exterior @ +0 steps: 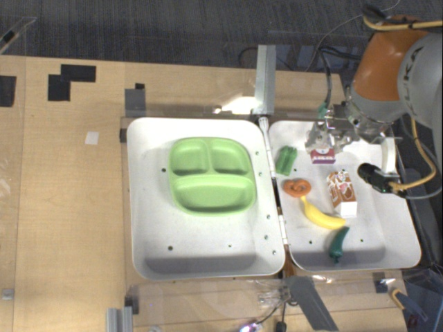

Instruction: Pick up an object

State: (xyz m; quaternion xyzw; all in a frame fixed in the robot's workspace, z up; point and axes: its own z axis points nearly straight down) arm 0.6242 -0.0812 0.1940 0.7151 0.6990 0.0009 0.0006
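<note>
Hanging over the far left corner of the right bin (408, 254), the gripper (322, 142) sits at the end of the grey arm (387, 81), which reaches in from the right with its orange band above the wrist. Whether the tool is apart or together cannot be told from this slant. A small white and dark red item (322, 157) shows right at the gripper's lower tip, touching it or nearly so. Whether it is clamped or merely lies on the bin floor beneath cannot be told either.

The other things all lie in the same bin. A green block (285, 160) lies by the left wall, just left of the gripper. An orange disc (297, 187) lies near that wall, just nearer than the block. A banana (322, 216) lies at the bin's middle, curving from the disc towards the near right, its far end almost touching the disc. A brown and white carton (342, 190) lies just right of the disc, its near end touching or just beside the banana's tip. A dark green vegetable (338, 245) lies by the near edge, just beyond the banana's near end.

The left bin (145, 185) carries a green plate (211, 174) with three compartments, set at its middle and a little towards the far edge.
</note>
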